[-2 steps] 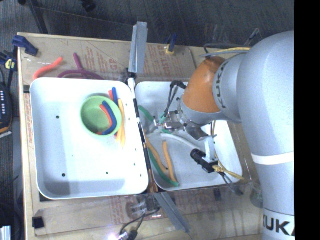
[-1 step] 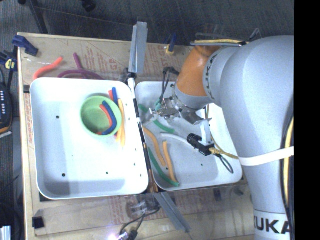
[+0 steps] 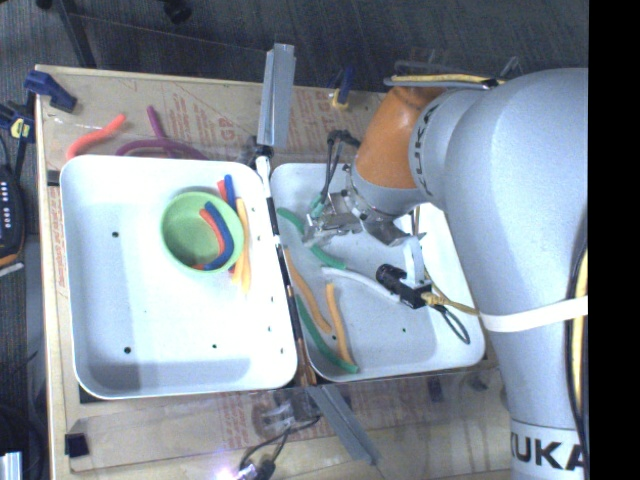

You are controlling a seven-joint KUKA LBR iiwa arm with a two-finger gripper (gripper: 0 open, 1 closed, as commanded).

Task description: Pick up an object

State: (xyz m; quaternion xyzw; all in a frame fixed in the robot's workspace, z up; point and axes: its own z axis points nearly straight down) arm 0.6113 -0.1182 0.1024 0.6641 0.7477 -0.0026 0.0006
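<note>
**A:** Where was the end effector (image 3: 328, 220)?

**B:** Low in the right bin (image 3: 440, 353), toward its far left part, just above a green strip (image 3: 328, 256). The grey arm (image 3: 480, 168) reached across that bin.

**A:** Released or clenched?

**B:** I could not tell from that slant.

**A:** And the things to pick up?

**B:** They lay loose in the right bin. Two orange strips (image 3: 312, 310) ran along its left wall, with a white strip (image 3: 352, 277) just beside them. The left bin (image 3: 130, 308) sat next to it on the counter (image 3: 180, 423). It held a green bowl (image 3: 185, 233) with a blue piece (image 3: 230, 190) and a red piece (image 3: 215, 223) inside, and an orange stick (image 3: 242, 243) at the bowl's right rim
</note>
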